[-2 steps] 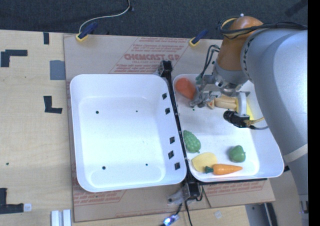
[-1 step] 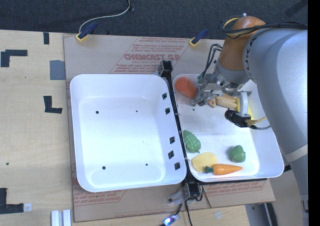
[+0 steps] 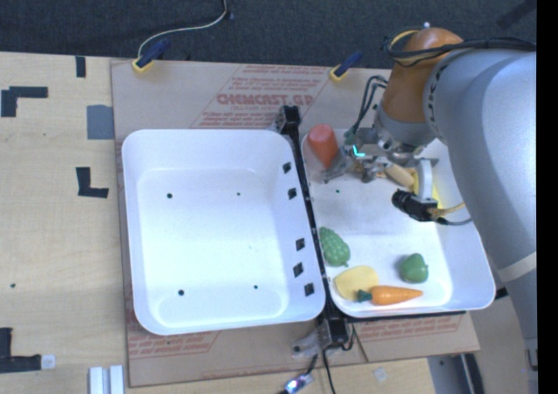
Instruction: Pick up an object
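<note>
My gripper (image 3: 350,166) hangs low over the back part of the right bin (image 3: 471,275), just right of a red toy vegetable (image 3: 323,144) that lies against the divider. A yellow item (image 3: 403,176) shows partly from under the wrist. Toward the front of this bin lie a bumpy green piece (image 3: 334,247), a yellow piece (image 3: 355,280), an orange carrot (image 3: 395,295) and a small green pepper (image 3: 413,268). I see nothing between the gripper's tips.
The left bin (image 3: 139,166) stands beside the right one, with black clips along the shared wall (image 3: 301,209). The grey arm (image 3: 488,148) covers the right bin's right side. A cable (image 3: 218,0) runs over the dark mat behind the bench.
</note>
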`<action>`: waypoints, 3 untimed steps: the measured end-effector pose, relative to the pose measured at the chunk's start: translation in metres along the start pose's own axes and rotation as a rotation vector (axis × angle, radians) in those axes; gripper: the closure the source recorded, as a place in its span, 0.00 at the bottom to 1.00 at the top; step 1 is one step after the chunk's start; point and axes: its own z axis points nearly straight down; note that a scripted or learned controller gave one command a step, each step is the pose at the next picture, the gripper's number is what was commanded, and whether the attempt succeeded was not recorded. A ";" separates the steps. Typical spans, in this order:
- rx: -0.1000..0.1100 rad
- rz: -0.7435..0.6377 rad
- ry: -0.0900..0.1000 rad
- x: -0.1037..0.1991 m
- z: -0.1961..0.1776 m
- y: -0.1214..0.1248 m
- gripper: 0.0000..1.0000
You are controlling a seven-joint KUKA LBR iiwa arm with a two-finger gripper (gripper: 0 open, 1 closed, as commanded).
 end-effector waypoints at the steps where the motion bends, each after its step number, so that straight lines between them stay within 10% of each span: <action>1: 0.008 -0.001 -0.002 0.020 0.001 0.002 0.00; 3: 0.007 0.000 -0.001 0.019 0.001 0.002 0.00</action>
